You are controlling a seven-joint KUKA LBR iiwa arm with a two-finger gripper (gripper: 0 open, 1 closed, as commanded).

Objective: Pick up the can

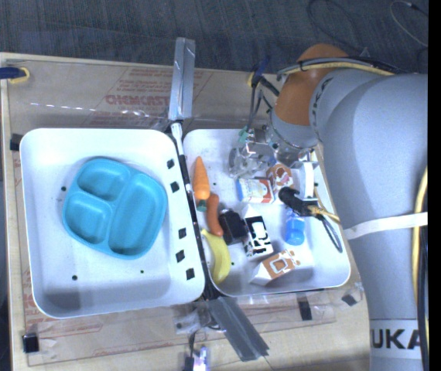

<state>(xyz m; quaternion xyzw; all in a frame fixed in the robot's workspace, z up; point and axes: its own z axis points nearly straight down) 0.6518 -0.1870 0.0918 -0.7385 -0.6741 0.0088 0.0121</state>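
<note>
Claw (251, 157) low in right bin (329, 273), over clutter near its back wall; spread or pinched: cannot tell. Can (278, 182) just beside claw. Blue tray (116, 205) in left bin (42, 284).

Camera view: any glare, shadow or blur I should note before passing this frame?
Camera view: lighting is even and soft; the left bin carries a faint shadow near its lower corner; the blue tray shows mild sheen; the right bin clutter under the gripper is soft and hard to resolve, so the can cannot be made out clearly.
</note>
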